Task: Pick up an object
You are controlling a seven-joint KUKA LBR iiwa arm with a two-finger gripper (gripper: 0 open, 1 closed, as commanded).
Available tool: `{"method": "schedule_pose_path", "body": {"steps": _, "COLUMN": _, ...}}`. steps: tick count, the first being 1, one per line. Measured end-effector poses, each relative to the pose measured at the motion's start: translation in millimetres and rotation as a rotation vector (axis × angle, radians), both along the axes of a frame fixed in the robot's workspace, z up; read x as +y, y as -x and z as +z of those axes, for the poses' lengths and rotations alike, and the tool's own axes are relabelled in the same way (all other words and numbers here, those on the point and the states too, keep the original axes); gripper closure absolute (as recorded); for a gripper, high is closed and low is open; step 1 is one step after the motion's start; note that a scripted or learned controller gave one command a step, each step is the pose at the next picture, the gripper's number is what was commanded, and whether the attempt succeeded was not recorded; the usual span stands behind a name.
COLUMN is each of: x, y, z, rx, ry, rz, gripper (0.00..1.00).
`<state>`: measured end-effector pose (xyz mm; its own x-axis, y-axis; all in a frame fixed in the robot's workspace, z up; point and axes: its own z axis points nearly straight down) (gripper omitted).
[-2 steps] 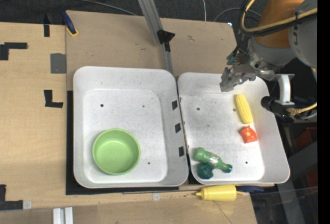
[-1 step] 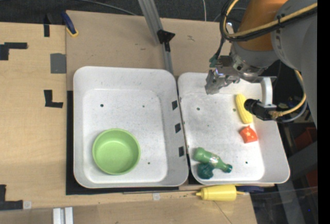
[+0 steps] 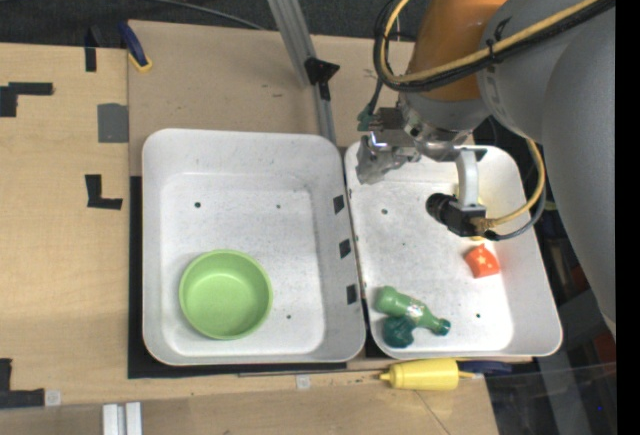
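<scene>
The right bin (image 3: 500, 328) holds a green bottle-shaped toy (image 3: 409, 307) near its front edge, with a small dark teal piece (image 3: 398, 330) against it. A small orange object (image 3: 482, 261) lies toward the bin's right side. In the left bin (image 3: 165, 163) a green bowl (image 3: 226, 293) sits at the front left. My gripper (image 3: 375, 161) hangs over the back left corner of the right bin, well away from the toys, with nothing visible in it.
A yellow bottle-like object (image 3: 424, 375) lies on the bench just in front of the right bin. A grey pole (image 3: 290, 13) slants up behind the bins. Cables loop around the wrist, and a black part (image 3: 455, 213) hangs over the bin.
</scene>
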<state>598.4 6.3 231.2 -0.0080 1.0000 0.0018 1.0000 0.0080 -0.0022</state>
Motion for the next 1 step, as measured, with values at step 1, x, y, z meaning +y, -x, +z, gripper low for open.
{"method": "schedule_pose_path", "body": {"steps": 1, "x": 58.6, "y": 7.9, "z": 2.7, "rx": 0.001, "ry": 0.000, "rz": 0.000, "gripper": 1.00}}
